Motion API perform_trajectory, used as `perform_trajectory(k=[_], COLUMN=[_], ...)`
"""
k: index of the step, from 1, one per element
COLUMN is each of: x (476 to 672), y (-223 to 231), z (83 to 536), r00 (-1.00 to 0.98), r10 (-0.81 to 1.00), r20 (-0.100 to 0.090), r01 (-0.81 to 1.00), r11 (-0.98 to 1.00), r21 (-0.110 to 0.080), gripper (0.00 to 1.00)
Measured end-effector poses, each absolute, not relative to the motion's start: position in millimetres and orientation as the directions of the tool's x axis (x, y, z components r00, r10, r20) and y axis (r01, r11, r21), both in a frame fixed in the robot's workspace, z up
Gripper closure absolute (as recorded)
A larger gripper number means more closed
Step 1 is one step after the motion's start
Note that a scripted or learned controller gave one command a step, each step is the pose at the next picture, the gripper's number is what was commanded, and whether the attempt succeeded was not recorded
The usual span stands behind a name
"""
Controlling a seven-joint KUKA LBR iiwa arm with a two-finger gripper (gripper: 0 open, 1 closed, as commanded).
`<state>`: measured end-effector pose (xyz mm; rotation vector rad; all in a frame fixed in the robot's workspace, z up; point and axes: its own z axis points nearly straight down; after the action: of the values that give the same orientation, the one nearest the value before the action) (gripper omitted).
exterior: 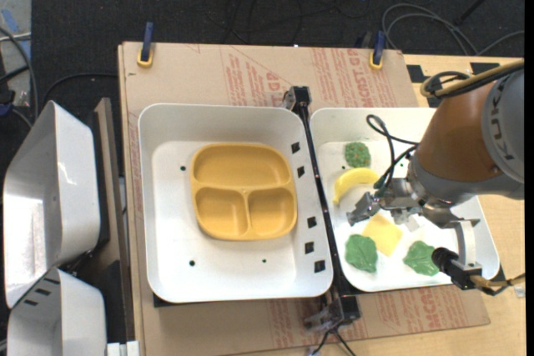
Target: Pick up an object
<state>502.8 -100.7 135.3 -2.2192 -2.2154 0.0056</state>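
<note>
Over the right bin [488,242] the arm [471,142] reached in from the right, fingers [367,209] low above the bin floor near its middle. Fingers looked spread, nothing between them as far as I could see. They sat just above a flat pale yellow piece [385,236] and just right of a curved yellow piece [353,182]; contact with either couldn't be told. A small dark green lump [358,153] lay toward the bin's back, apart from the fingers. A larger green lump [362,253] lay at the front, touching the pale yellow piece's left edge. Another green lump [420,258] lay front right, beside a black part of the tool. Left bin [158,179] held a yellow divided tray [244,190], three compartments, roughly centred. Both bins sat side by side on the cardboard-covered worktop [250,71], two clamps on its back edge.
</note>
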Motion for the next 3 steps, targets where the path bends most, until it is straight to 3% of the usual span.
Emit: perform_trajectory(k=[1,2,3], x=[502.7,503.4,504.5], y=[-100.4,-100.7,-98.2], z=[90.7,102.7,165.6], r00=[0.002,0.005,-0.003], r10=[1.0,1.0,1.0], r20=[-0.001,0.0,-0.001], r01=[1.0,1.0,1.0], r11=[-0.002,-0.005,0.003], r21=[-0.001,0.001,0.006], gripper=[0.0,1.0,1.0])
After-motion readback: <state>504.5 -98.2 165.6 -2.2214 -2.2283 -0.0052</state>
